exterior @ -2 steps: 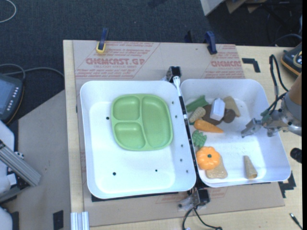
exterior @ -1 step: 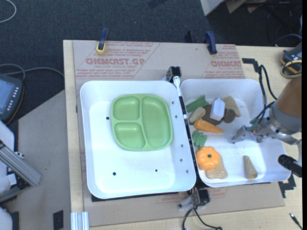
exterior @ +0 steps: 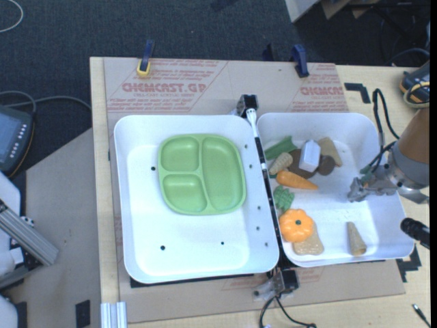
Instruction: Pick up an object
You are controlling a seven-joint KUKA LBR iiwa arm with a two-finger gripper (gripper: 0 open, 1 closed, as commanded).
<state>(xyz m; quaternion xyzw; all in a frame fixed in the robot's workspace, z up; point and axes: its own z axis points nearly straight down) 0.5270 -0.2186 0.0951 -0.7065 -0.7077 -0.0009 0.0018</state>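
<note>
So the desk (exterior: 102, 183) carried two white bins side by side. The left bin (exterior: 136, 238) had a green divided plate (exterior: 202, 173) in it. The right bin (exterior: 328, 125) had the toy food: an orange pumpkin (exterior: 297, 225), a carrot (exterior: 295, 180), a cone (exterior: 356, 238) and a white block (exterior: 309, 156). The tool (exterior: 360, 189) sat low over the right bin's right side, nothing visibly in it, and I couldn't tell how far open it was.
</note>
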